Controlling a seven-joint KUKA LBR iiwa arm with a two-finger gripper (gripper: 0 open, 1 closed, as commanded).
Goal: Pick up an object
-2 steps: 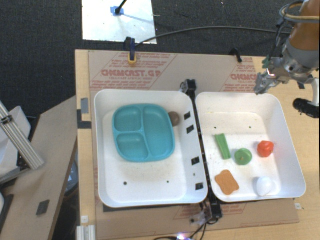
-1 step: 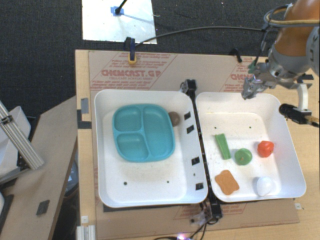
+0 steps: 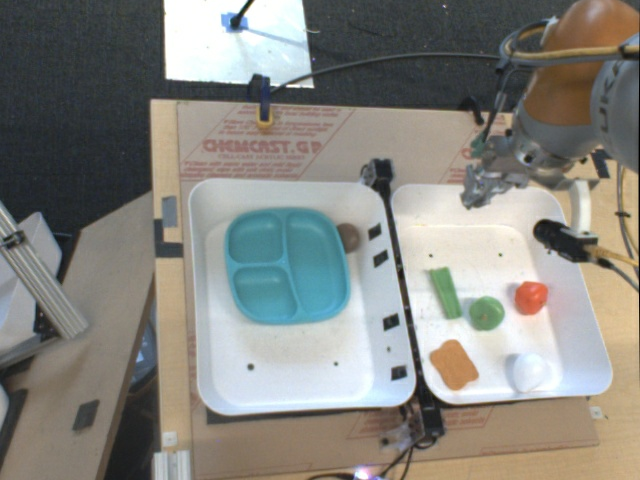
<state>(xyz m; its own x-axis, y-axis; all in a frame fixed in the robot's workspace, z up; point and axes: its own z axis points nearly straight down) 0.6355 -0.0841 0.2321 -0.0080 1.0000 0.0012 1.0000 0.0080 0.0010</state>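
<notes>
Above the right bin's (image 3: 575,298) far edge your gripper (image 3: 478,194) hovers with nothing in its grasp, opening unclear; reach down toward the green stick (image 3: 445,292) next.

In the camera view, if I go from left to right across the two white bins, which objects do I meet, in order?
Teal divided plate → small brown object → green stick → round green piece → red piece. The orange piece and the white ball overlap these in the order, so I omit them.
</notes>
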